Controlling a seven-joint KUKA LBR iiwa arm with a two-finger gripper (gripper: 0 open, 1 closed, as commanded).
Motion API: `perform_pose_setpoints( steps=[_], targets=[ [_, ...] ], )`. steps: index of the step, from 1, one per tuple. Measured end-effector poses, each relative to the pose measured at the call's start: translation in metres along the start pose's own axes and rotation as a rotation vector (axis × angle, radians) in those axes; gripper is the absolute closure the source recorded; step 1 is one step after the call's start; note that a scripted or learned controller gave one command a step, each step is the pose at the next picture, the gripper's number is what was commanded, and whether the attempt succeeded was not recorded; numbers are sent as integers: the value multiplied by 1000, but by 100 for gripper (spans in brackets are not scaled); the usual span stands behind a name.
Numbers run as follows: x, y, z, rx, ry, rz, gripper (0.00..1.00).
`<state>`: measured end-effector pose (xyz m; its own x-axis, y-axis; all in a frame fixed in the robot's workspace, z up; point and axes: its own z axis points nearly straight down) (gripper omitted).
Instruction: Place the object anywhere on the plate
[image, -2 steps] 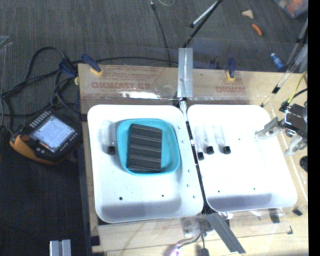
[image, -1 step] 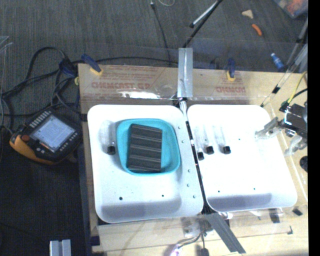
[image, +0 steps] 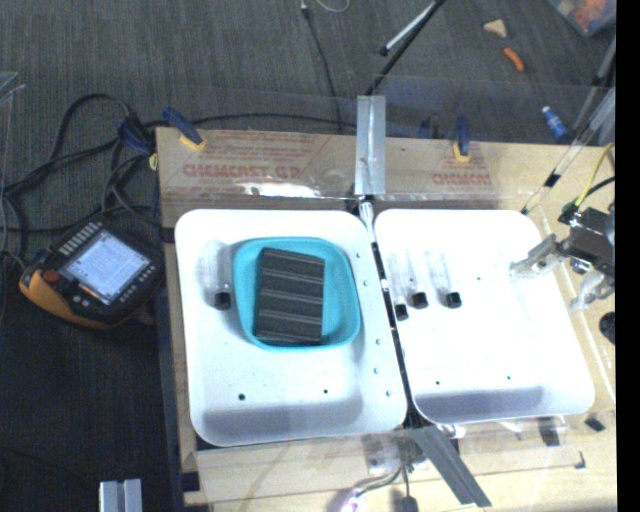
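A square blue plate (image: 344, 305) lies in the left bin (image: 280, 400). A dark grey ridged block (image: 290, 296) rests flat on the plate, covering most of its middle. My gripper (image: 562, 256) is at the far right edge of the right bin (image: 500, 380), well away from the plate, and nothing shows in it.
A clear tube with a black cap (image: 216, 278) lies in the left bin just left of the plate. Three similar clear, black-capped tubes (image: 424, 284) lie side by side in the upper left of the right bin. A handheld control pendant (image: 95, 272) sits left of the bench.
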<state>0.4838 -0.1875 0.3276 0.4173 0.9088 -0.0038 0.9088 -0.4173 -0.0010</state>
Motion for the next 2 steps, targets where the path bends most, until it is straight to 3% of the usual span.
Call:
perform_pose_setpoints(
  steps=[2],
  targets=[
    [0,0,0,0,0,0,0]
  ],
)
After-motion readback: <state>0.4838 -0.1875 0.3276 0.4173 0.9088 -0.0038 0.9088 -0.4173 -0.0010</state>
